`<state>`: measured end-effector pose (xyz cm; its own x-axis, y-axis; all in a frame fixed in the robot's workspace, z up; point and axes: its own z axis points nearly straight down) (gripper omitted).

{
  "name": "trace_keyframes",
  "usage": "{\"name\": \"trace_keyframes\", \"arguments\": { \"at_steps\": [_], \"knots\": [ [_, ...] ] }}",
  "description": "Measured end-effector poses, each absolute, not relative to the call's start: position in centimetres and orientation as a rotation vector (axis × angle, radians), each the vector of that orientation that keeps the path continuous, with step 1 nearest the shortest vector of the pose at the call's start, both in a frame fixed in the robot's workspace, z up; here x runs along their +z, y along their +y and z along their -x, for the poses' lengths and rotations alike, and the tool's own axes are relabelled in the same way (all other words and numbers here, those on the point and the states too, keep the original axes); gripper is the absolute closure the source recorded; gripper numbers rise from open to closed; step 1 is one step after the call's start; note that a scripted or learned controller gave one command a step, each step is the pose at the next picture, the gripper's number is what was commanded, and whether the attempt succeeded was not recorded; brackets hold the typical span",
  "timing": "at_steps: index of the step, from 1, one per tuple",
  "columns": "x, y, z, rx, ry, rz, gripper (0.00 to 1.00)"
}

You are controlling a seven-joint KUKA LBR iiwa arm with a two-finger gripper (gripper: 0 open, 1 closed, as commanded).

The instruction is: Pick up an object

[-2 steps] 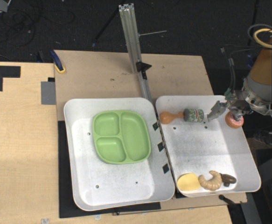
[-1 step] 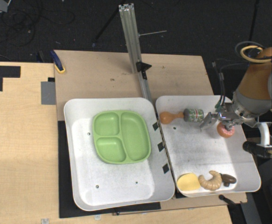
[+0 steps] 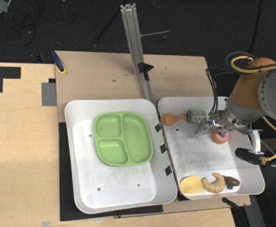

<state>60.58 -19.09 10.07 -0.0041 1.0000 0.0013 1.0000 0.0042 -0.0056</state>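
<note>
My gripper (image 3: 212, 125) hangs low over the far right part of the right bin (image 3: 199, 160). A pink-red round object (image 3: 220, 136) lies just below and to the right of it, touching or nearly touching. A small green-grey can-like object (image 3: 196, 116) lies just to its left, and an orange pear-shaped toy (image 3: 169, 118) lies further left by the bin's wall. At the bin's near edge sit a yellow round piece (image 3: 191, 185), a tan croissant-shaped toy (image 3: 214, 182) and a dark brown piece (image 3: 232, 181).
The left bin (image 3: 81, 174) bears a green divided plate (image 3: 123, 139). An upright metal post (image 3: 137, 51) rises behind the gap between the bins. Black clips (image 3: 162, 148) line the shared edge. The arm's orange band (image 3: 249, 86) and cables stand over the right bin's far right corner.
</note>
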Motion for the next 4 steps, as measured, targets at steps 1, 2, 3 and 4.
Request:
{"name": "trace_keyframes", "arguments": {
  "at_steps": [1, 2, 3, 4],
  "knots": [
    [11.3, -19.1, -60.6, 0.004, -2.223, 2.215, 1.0],
    [16.6, -18.3, -61.2, -0.002, -2.225, 2.221, 1.0],
    [22.1, -17.3, -61.5, -0.003, -2.226, 2.22, 1.0],
    [27.8, -16.8, -62.4, -0.004, -2.227, 2.221, 1.0]
  ]
}}
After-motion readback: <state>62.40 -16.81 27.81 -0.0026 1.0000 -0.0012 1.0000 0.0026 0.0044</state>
